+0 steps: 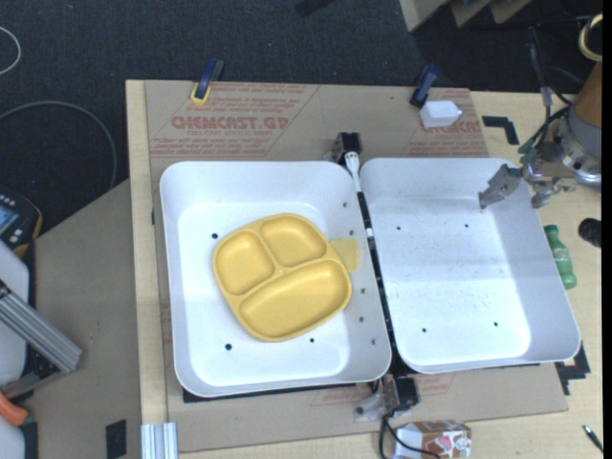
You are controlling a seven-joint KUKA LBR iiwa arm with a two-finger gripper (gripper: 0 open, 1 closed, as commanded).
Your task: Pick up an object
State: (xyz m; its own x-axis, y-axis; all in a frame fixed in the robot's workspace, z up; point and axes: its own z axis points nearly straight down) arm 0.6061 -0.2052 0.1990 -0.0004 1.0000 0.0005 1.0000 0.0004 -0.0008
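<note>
A yellow divided plate (280, 275) with three compartments lies flat in the left bin (182, 208), and a small yellow scrap (345, 252) touches its right edge. My gripper (518, 189) hovers over the far right corner of the right bin (459, 342), well away from the plate. Its two grey fingers (494, 188) are spread apart, open, with nothing between them.
A green, bottle-like object (560, 255) lies on the bench just outside the right bin's right rim. A white block (440, 114) and blue clamps (206, 79) sit on the cardboard behind the bins. Cables and a black clip (348, 147) run between the bins.
</note>
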